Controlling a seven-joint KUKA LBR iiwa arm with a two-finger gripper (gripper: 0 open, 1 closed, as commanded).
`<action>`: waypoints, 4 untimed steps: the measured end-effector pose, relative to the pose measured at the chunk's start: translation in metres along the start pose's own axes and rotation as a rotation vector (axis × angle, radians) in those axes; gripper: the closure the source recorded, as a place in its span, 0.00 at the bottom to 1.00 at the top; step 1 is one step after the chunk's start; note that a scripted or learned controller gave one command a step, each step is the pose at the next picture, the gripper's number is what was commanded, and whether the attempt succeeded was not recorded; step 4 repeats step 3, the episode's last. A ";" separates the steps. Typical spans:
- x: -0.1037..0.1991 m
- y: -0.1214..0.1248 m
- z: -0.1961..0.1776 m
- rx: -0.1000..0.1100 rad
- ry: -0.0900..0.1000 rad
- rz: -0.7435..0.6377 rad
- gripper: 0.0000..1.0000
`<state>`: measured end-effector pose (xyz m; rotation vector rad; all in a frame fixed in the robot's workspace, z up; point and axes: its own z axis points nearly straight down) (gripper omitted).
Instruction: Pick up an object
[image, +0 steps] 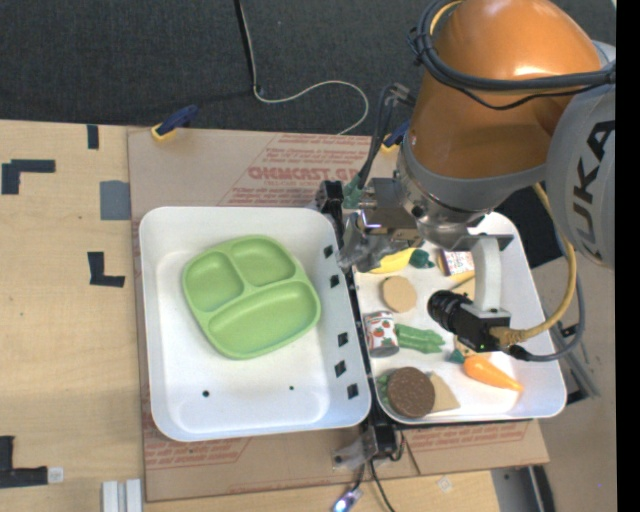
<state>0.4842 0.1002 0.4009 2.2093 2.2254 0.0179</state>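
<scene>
The gripper hangs low over the upper left corner of the right bin, at about eleven o'clock within it, but its tip is a dark tangle under the orange wrist and whether it is released, clenched or grasping anything cannot be told. Just beside it, toward three o'clock, lies a yellow banana, likely the thing it is reaching for, since the tool sits nearly on that end of it.

The other pickable things are crowded in the same bin: a tan cookie below the banana, a small can at seven o'clock, a green vegetable beside it, a chocolate cookie at six o'clock and a carrot at five o'clock. This clutter suggests a picking bin.

The left bin holds a green divided plate, lying flat near its centre.
</scene>
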 end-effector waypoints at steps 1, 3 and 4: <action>-0.002 -0.001 -0.002 0.015 -0.006 0.004 1.00; -0.001 0.000 -0.020 0.018 -0.008 0.002 1.00; -0.001 0.000 -0.020 0.018 -0.008 0.002 1.00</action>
